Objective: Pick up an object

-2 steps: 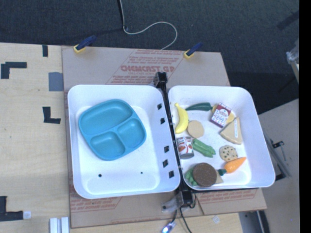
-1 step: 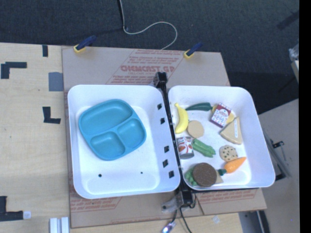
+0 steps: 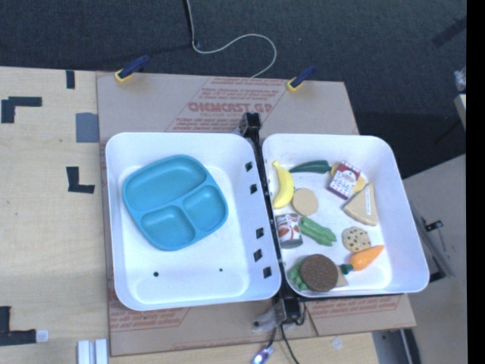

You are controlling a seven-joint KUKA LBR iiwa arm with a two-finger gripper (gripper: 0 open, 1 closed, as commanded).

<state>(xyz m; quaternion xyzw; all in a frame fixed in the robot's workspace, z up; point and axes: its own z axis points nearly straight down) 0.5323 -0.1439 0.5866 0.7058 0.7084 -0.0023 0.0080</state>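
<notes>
Two white bins are seen side by side: the left bin (image 3: 125, 271) holds a blue divided plate (image 3: 175, 201). The right bin (image 3: 402, 203) is scattered with toy food, among them a banana (image 3: 283, 186), a carrot (image 3: 367, 257), and a cookie (image 3: 355, 238).

Even, soft lighting; slight blur

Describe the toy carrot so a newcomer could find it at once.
Start at the right-hand shallow white bin, the one crowded with toy food. Go to its near right corner: the small orange toy carrot lies there, just below the round speckled cookie. It is the only orange piece, tapered, with a green stub at its left end.
</notes>
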